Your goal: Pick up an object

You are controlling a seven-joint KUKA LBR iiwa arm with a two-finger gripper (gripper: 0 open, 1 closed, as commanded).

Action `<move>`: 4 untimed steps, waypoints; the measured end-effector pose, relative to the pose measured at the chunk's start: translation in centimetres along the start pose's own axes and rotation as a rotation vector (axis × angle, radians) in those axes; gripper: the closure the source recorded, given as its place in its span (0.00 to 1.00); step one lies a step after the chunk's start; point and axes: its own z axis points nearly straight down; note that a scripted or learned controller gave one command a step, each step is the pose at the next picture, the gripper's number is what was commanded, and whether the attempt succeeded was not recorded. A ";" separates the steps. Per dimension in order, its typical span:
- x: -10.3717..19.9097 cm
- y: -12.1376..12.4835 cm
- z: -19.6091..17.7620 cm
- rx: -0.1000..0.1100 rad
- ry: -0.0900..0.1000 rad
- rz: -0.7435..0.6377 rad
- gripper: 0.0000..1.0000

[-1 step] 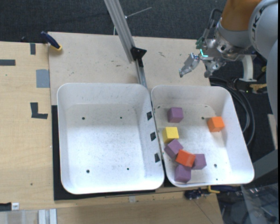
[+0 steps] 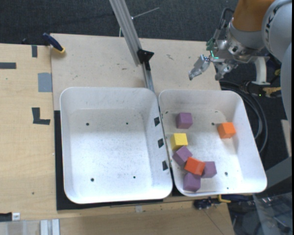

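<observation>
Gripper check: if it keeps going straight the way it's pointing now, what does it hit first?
The gripper hangs above the bench, beyond the right bin's far rim, pointing down and to the picture's left. Straight on, it would probably meet bare bench top, not a block. Depth is hard to judge from this one view.

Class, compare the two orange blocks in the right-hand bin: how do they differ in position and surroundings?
The orange block by the right wall sits alone, touching nothing; the orange block in the cluster is pressed among purple blocks. The first lies farther back in the right bin, the second nearer the front. Both are orange and similar in size.
</observation>
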 end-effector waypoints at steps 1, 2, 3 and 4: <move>1.1 -0.1 5.1 0.004 0.001 0.000 0.00; 1.9 -0.4 11.3 0.006 0.001 0.000 0.00; 1.6 -0.6 17.5 0.012 -0.002 0.002 0.00; 1.7 -0.5 16.4 0.011 -0.002 0.000 1.00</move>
